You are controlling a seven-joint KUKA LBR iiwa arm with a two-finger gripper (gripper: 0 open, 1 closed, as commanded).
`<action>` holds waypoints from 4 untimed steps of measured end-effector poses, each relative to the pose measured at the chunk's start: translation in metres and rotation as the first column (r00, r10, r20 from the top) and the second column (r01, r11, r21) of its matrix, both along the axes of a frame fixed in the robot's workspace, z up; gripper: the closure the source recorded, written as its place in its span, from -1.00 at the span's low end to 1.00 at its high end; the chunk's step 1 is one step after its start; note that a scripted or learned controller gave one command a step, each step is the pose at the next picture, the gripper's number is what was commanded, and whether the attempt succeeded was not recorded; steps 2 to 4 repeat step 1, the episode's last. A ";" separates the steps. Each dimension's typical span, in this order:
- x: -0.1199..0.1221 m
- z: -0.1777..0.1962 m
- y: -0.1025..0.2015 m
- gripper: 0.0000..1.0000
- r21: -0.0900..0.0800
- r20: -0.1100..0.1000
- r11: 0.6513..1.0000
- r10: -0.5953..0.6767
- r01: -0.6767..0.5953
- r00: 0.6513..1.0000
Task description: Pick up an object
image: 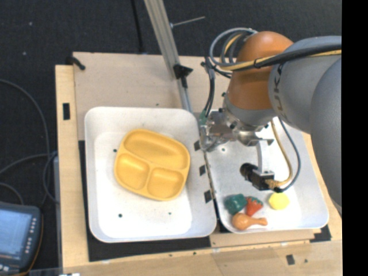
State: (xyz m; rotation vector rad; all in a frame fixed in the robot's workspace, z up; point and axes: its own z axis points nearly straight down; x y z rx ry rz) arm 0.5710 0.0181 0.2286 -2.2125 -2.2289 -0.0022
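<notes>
My arm [299,79] comes in from the right of the camera view, grey, with the orange band [259,68] bulging above the wrist, and it hangs over the upper part of the right bin [307,209]. My gripper [214,132] sits low at the wrist's end, close to the inner edge of that bin where it meets the left bin [103,223]; from this angle it is a grey metal cluster and I cannot tell how my fingers are set, nor do I see anything between them. The things I could pick lie toward the near end of the right bin, apart from my gripper: a green object [234,202], a small red object [253,204] touching it on its right, an orange pear-shaped toy [248,221] just below both with its thin end pointing right, and a small yellow object [278,201] a little further right, on its own. A black fitting [256,175] on the end of a cable hangs above that group, between it and my wrist. The left bin holds a yellow divided plate [152,164] with three compartments, lying flat and slightly turned, near the middle of the bin. Both bins rest side by side on the pale worktop [126,82], and a slanted metal rail [164,33] runs from the top of the view down toward the bins' shared edge.
</notes>
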 end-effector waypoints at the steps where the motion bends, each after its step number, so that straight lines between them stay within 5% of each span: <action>1: -0.005 0.008 0.054 1.00 0.001 0.002 1.000 0.001 -0.001 1.000; 4: -0.005 0.008 0.054 1.00 0.001 0.002 1.000 0.001 -0.001 1.000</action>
